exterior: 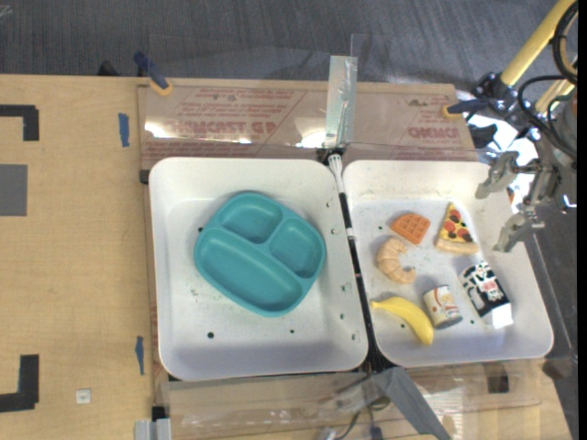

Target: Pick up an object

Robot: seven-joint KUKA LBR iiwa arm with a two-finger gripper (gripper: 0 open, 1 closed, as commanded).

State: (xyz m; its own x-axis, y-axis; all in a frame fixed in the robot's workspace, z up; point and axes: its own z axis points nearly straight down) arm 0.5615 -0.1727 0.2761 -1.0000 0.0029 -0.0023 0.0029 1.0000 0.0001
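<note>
left bin [174, 337] | teal divided plate [260, 264], apparently flat | clear divider [342, 99] upright behind

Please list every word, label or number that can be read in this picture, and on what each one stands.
Red mirrored print on the clear panels behind the bins: too blurred to read.
Label on the small can: too small to read.
Black-and-white carton: no text legible.

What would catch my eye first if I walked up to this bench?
Most likely the big teal divided plate, lying alone in the left bin. Next, the toy food scattered in the right bin: a banana near the front, a pizza slice and a waffle farther back. The robot's gripper hangs at the right bin's far right edge.
</note>
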